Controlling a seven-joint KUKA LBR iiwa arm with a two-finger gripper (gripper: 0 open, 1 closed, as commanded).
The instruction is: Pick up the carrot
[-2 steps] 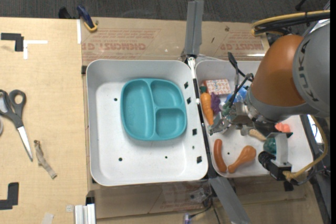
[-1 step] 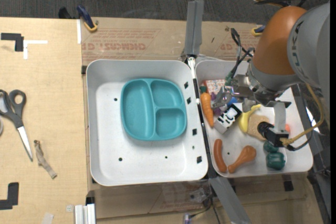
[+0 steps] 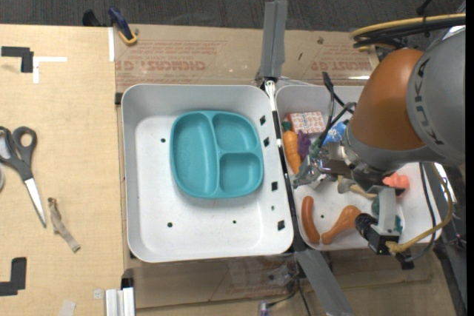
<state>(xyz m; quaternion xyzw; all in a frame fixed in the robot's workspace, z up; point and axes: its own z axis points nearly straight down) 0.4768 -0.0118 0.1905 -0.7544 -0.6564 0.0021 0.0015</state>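
Tool [image 3: 311, 168], grip state unclear, just beside the carrot [image 3: 292, 149], a short orange root with green top.

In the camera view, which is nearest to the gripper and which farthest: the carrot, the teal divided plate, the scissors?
Measured from the gripper:
1. Carrot, just to its left in the right bin, against the dividing wall.
2. Teal divided plate, in the left bin.
3. Scissors, on the bench at the far left.

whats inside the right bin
In the right bin lie a carrot by its left wall, a patterned box, a red sausage and a tan drumstick-like piece. The arm covers the bin's right half, so anything beneath it is hidden.
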